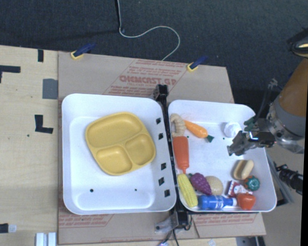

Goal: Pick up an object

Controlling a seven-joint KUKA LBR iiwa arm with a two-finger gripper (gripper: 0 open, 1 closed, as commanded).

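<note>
Grey arm w/ orange band reaches in from the right; its dark end effector (240,144) hangs over the right shallow white bin (216,109), nothing seen between its tips; can't tell if open or closed. Just below it lies a tan bread-roll toy (242,169); small white cap (229,129) up-left of it. Same bin holds an orange plastic carrot (196,129), red-orange sausage toy (181,152), yellow corn cob (187,190), blue bottle (215,202). Left white bin (73,193) carries a yellow three-section plate (120,142); both bins on cardboard-covered worktop (141,78).
</note>
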